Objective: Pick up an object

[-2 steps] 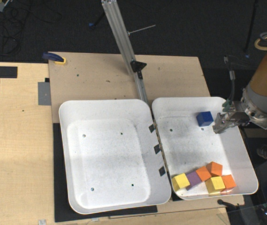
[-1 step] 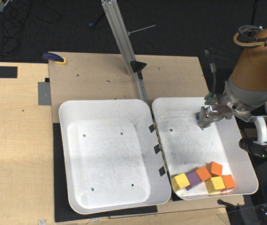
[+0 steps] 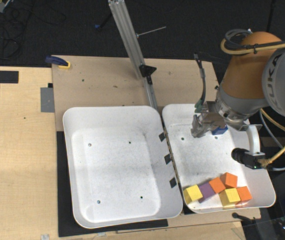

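The gripper (image 3: 198, 129) hangs over the far part of the right bin (image 3: 182, 115), with a small blue thing (image 3: 220, 130) just beside it; whether that is a block or part of the tool is unclear. Whether the hand is spread or pressed together I cannot tell, since the wrist hides it. The blocks lie clustered in the bin's near corner: a yellow block (image 3: 193, 193), a purple block (image 3: 207, 191), orange blocks (image 3: 217, 185) and another yellow one (image 3: 229, 196), all touching. The step in hand seems to be the approach. To do it well, aim for an outer block such as the yellow one at the cluster's edge, and come straight down so the neighbours are not pushed.
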Robot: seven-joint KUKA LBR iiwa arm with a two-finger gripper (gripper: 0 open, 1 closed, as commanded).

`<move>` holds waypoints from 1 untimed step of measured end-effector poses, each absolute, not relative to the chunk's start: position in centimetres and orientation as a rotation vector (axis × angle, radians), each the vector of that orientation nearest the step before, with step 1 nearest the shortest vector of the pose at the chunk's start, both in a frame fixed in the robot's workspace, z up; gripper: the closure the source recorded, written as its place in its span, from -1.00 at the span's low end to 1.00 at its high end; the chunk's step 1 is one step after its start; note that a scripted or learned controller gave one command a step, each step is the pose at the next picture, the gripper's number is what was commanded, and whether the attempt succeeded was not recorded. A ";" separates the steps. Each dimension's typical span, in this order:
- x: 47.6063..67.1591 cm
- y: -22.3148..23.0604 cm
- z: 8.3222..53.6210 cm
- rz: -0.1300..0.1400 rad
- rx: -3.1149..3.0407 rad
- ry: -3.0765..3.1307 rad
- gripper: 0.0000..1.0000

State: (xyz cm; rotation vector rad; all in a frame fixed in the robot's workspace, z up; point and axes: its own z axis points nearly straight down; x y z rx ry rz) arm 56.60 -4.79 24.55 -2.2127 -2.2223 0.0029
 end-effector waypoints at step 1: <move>58.3 -0.4 23.3 0.002 -2.215 -2.223 1.00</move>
